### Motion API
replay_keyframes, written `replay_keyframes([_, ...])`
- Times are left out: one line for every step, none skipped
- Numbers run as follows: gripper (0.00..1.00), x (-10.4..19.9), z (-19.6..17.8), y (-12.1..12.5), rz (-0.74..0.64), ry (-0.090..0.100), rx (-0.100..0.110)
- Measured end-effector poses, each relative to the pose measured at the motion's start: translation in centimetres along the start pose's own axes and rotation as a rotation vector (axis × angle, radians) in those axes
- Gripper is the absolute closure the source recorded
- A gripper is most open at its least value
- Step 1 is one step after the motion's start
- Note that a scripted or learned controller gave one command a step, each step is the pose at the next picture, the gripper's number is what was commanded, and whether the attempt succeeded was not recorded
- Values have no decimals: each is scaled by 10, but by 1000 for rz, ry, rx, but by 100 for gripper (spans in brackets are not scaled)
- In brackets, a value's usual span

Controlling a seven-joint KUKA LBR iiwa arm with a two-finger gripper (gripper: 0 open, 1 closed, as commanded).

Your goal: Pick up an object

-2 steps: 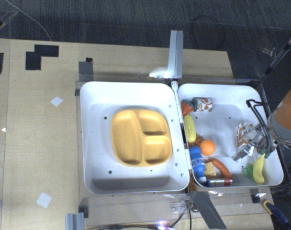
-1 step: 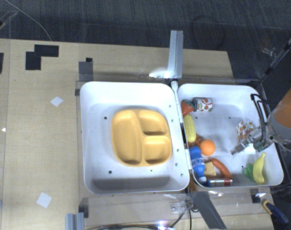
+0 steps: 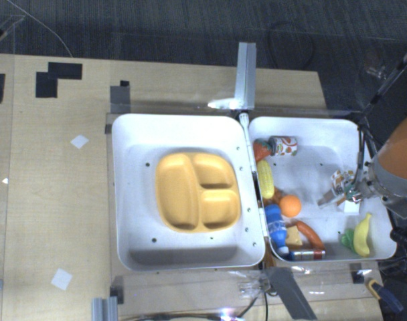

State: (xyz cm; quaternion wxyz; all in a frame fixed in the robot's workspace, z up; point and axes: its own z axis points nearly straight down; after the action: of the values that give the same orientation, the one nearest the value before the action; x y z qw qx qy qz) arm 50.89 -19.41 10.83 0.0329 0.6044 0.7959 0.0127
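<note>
**Over the right bin, gripper low near the far wall**

From the camera above, looking down at a slant: two white bins side by side on the bench.

In the left bin [image 3: 133, 179], one yellow divided plate [image 3: 193, 191], lying flat near the middle.

In the right bin [image 3: 317, 129], many small objects, mostly along the left wall. At the top, a small can [image 3: 284, 146] on its side, just beside a red piece [image 3: 260, 152]. Below these, a corn cob [image 3: 265, 179], then an orange ball [image 3: 291, 206] and a blue bottle [image 3: 276, 227]. Near the bottom edge, a sausage [image 3: 309, 233]. In the lower right corner, a banana [image 3: 362, 235], touching a small green object [image 3: 348, 240].

Reaching in from the right, the grey arm [image 3: 397, 169], with the gripper [image 3: 342, 191] over the right part of this bin, above the banana and well apart from the orange ball. Open or closed: cannot tell, too small and cluttered with cables. Nothing clearly visible in its grasp.
</note>
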Motion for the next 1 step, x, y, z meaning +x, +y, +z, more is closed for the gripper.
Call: replay_keyframes([0,14,0,4,225,-10,-1])
